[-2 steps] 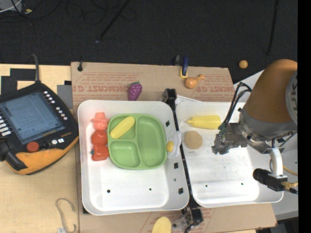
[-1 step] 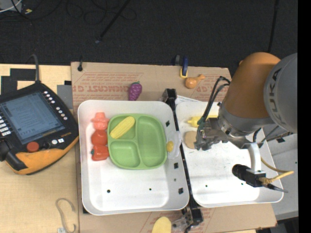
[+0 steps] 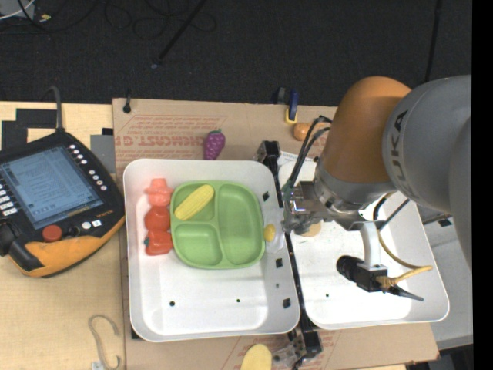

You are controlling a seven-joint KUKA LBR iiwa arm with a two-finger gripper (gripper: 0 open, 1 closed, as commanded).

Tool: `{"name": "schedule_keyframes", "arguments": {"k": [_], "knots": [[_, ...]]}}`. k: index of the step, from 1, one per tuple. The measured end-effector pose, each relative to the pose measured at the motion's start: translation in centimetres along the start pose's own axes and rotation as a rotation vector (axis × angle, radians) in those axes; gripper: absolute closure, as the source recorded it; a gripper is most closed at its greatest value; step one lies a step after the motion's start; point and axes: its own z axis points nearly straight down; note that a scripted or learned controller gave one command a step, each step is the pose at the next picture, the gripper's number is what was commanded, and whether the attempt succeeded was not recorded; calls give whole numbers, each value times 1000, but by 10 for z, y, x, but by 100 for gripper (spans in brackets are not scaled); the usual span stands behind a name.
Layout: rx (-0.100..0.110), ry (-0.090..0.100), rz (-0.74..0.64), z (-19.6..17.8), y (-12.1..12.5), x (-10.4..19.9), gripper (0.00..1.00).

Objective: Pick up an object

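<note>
The gripper [image 3: 296,216] hangs low at the right bin's [image 3: 431,284] ten o'clock edge; its state I cannot tell. This looks like the reach step. The nearest target, a small yellow piece [image 3: 269,233], sits at the green plate's [image 3: 239,214] three o'clock; next, a short shift toward nine o'clock.

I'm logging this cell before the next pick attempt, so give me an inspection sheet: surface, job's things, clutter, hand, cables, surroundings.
Surface: left bin and right bin, white, side by side on cardboard.
Job's things: green divided plate in the left bin, yellow corn in its upper-left compartment; red and pink toy left of the plate; small yellow piece at its right rim.
Clutter: purple toy and orange toy behind the bins; yellow toy in front.
Hand: low at the right bin's left wall; nothing seen held.
Cables: black cables on the dark surface behind.
Surroundings: teach pendant left of the bins; metal hook front-left.
</note>
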Motion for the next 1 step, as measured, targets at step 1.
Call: {"name": "schedule_keyframes", "arguments": {"k": [1], "knots": [[2,-1,4,4,-1,17,100]]}}
